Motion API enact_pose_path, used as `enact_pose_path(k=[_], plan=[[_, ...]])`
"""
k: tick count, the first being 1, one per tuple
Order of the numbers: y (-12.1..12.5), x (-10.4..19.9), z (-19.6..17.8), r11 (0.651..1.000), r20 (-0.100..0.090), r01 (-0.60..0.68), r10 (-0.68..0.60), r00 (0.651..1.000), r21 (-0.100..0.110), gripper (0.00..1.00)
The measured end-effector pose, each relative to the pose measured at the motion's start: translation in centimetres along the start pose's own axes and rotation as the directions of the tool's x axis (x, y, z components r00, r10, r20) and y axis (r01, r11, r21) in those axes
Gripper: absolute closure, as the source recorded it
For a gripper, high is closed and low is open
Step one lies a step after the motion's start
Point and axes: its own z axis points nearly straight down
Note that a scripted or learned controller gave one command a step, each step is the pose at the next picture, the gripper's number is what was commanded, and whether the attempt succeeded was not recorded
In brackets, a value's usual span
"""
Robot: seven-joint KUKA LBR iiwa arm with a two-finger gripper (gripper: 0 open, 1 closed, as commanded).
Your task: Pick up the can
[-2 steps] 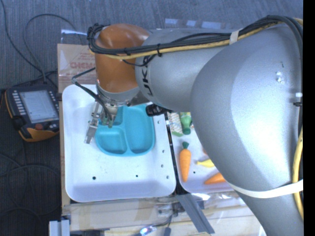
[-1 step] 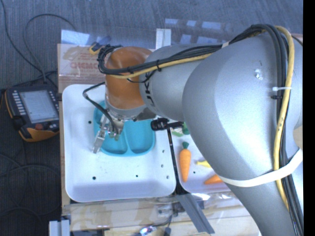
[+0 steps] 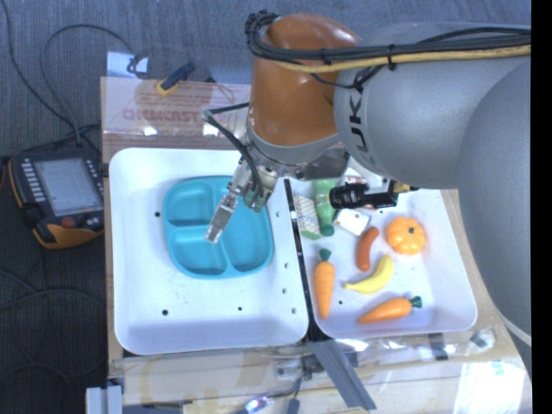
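The can [image 3: 324, 207] looks like the green cylinder at the back left of the right bin [image 3: 448, 257], partly hidden under the arm's wrist. My gripper [image 3: 217, 228] hangs over the left bin [image 3: 138, 266], above the blue divided plate [image 3: 194, 222], well to the left of the can and across the wall between the bins. Nothing shows in the gripper.
The right bin also holds two carrots [image 3: 323, 287] [image 3: 386, 310], a banana [image 3: 373, 276], a small orange pumpkin [image 3: 406, 235], a red sausage [image 3: 367, 246], a white block [image 3: 352, 222] and a flat printed packet [image 3: 304, 214] beside the can. A pendant [image 3: 56, 192] lies left of the bench.
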Motion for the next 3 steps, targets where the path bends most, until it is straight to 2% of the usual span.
enact_pose_path(k=[1, 2, 3], plan=[[2.1, 4.8, 11.5, 1.000, -0.006, 0.027, -0.027, 1.000, 0.002, 0.00], [2.1, 4.8, 10.6, 1.000, -0.007, 0.025, -0.025, 1.000, 0.001, 1.00], [2.1, 9.4, 3.5, 0.973, -0.002, 0.229, -0.229, 0.973, 0.000, 1.00]])
